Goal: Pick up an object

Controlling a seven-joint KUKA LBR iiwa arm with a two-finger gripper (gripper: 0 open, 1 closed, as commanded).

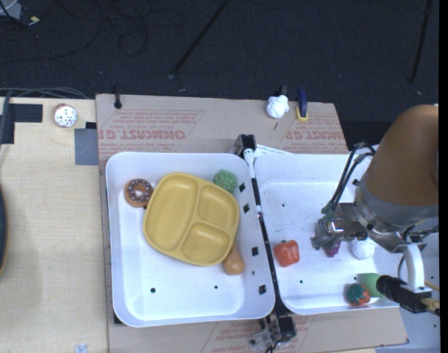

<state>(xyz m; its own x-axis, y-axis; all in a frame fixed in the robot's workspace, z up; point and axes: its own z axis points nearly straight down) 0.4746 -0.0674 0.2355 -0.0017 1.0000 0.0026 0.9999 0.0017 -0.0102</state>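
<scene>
Bench: cardboard sheet (209,123) under two shallow white bins set side by side, with a pale wooden tabletop (40,219) to the left of it.
Left bin (179,300): holds a yellow divided plate (192,218), tilted a little and lying in the upper middle part.
Doughnut (139,192): brown with sprinkles, touching the plate's upper left edge, near the bin's left wall.
Green ball (225,180): knobbly, just beside the plate's upper right corner, close to the wall between the bins.
Tan piece (233,262): small and rounded, touching the plate's lower right edge.
Right bin (297,190): holds the arm's working end and several small things.
Red pepper (286,252): lies on the bin floor near the dividing wall, left of the claw and apart from it.
Arm (404,168): grey with an orange band, reaching in from the right over the right bin.
Claw (329,235): low over the middle of the right bin; whether it is parted or closed I cannot tell, and nothing can be made out in its grip.
Purple piece (332,250): small, right at the lower edge of the claw; touching or not is unclear.
White thing (363,249): rounded, just right of the claw.
Green and orange toy (358,293): near the bin's lower wall, below the claw.
Behind the bins: white crumpled lump (277,107) and a blue and yellow item (302,104) on the cardboard's far edge.
Tabletop: small spotted white ball (65,115) at upper left.
</scene>
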